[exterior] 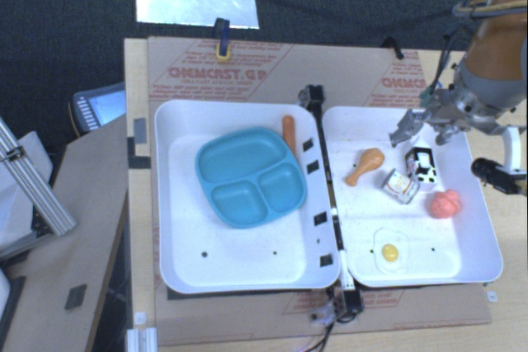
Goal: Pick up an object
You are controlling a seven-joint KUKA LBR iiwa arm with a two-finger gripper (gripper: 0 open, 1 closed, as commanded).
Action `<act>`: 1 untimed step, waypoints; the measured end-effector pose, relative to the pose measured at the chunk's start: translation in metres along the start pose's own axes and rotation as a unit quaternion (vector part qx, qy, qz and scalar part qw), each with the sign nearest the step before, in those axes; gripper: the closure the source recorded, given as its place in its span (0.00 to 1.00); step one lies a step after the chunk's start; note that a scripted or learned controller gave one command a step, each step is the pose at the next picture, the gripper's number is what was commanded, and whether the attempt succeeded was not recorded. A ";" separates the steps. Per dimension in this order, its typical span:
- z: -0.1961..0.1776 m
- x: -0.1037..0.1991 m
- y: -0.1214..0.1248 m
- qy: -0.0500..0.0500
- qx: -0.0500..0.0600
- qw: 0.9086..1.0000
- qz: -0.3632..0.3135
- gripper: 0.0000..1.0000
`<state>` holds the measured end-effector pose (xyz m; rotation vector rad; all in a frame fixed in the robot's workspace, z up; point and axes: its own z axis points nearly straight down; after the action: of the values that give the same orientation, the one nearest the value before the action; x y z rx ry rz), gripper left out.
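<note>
Two white bins are seen side by side on the bench. In the left bin (177,202) a blue tray (247,177) is laid, with a hot dog (289,132) just beside its upper right edge. In the right bin (470,251) a drumstick (365,165), a black-and-white box (422,165), a small packet (401,185), a pink lump (444,204) and a fried egg (390,250) are found, all resting on the floor. The gripper (425,128) is positioned above the upper part of the right bin, near the box. Its fingers are seen spread apart, and nothing is held between them.
</note>
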<state>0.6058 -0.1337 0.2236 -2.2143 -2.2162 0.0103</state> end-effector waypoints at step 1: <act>-0.007 0.000 0.002 -0.001 -0.006 1.000 -0.001 0.00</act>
<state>0.6084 -0.1334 0.2304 -2.2187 -2.2258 -0.0012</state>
